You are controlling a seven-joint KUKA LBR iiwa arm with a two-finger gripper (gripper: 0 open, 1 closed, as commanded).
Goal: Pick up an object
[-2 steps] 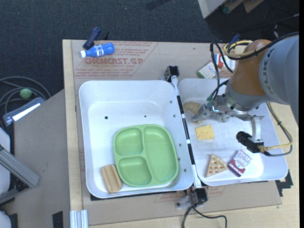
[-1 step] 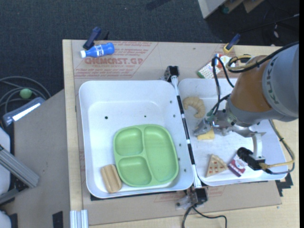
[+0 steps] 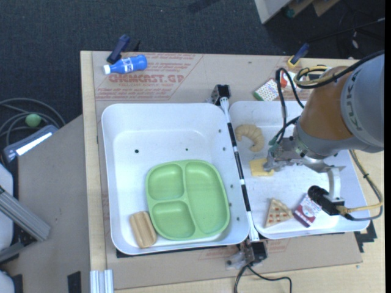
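Two white bins sit side by side on the bench, and the arm reaches over the right bin from its right edge. The gripper hangs low over the middle of that bin, and its tip sits right against a small yellow block, probably a toy piece of cheese. That block lies just off the gripper's tip, toward the divider between the bins, and its long side runs roughly across the bin from left to right. Whether the gripper is open or closed cannot be told, because the wrist and cables cover it from above; nor is it clear that the block is actually caught.

A croissant lies near the bin's far left corner, just beyond the block. A pizza slice rests near the front edge, and a small red packet sits beside it, partly under a black fitting on the arm. In my judgement the block is the likely target, since it is nearest the tip, and the croissant is close enough to be nudged.

The left bin carries a green divided tray toward its front, with a tan bread-like piece at the front left corner, touching the tray's edge.
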